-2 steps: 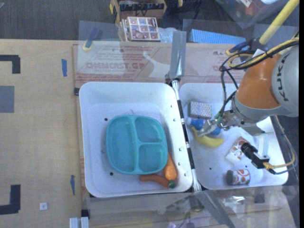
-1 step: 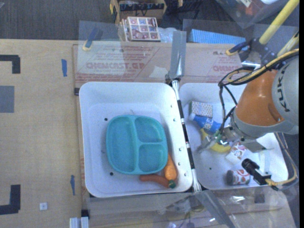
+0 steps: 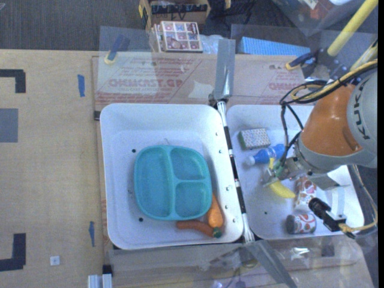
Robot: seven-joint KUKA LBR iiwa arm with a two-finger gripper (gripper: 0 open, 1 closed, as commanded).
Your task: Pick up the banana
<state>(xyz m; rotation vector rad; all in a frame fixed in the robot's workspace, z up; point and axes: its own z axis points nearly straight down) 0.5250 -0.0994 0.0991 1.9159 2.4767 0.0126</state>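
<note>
The banana is yellow and lies in the right bin, near its middle, partly hidden under the wrist. My gripper hangs right over the banana's upper left end, touching or nearly touching it. The grey arm with its orange band comes in from the right and covers the bin's right half.
A blue bottle and a speckled green sponge lie just behind the gripper. A red-patterned white can sits at the bin's front. The left bin holds a teal divided plate, a carrot and an orange piece.
</note>
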